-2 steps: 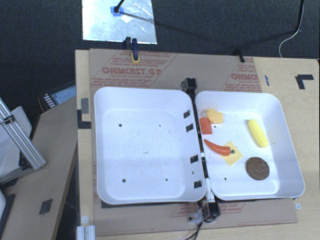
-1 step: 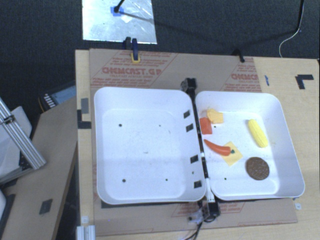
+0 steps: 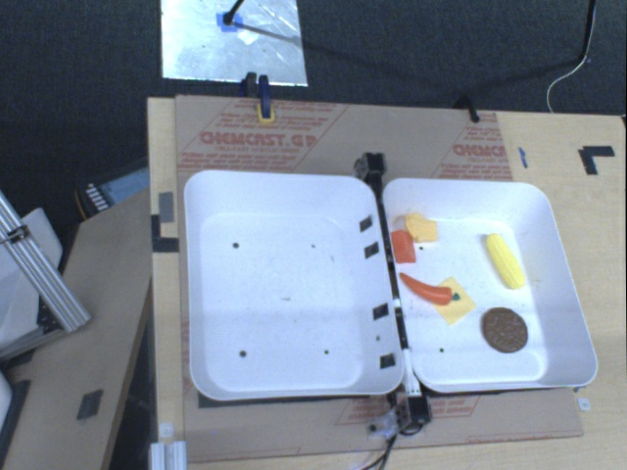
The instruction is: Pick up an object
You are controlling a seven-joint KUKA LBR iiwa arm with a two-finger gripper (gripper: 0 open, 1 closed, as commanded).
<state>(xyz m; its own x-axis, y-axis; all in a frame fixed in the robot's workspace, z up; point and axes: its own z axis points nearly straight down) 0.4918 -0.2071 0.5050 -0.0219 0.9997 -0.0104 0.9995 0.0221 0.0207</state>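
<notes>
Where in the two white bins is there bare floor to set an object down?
The left white bin offers bare floor wall to wall. In the right white bin, free patches lie along the far wall and the near edge below the round brown patty. It is crowded near the divider, around the red chili pepper.

Evenly and rather brightly lit from overhead, with both white bins [image 3: 294, 292] near washed out and only faint, soft shading along their inner walls. Strong glare off the silvery sheet [image 3: 233, 27] at the top, against a dark floor [image 3: 441, 27] that swallows detail. Slightly soft and grainy throughout, blurrier still toward the left edge around the metal frame [image 3: 39, 272].
</notes>
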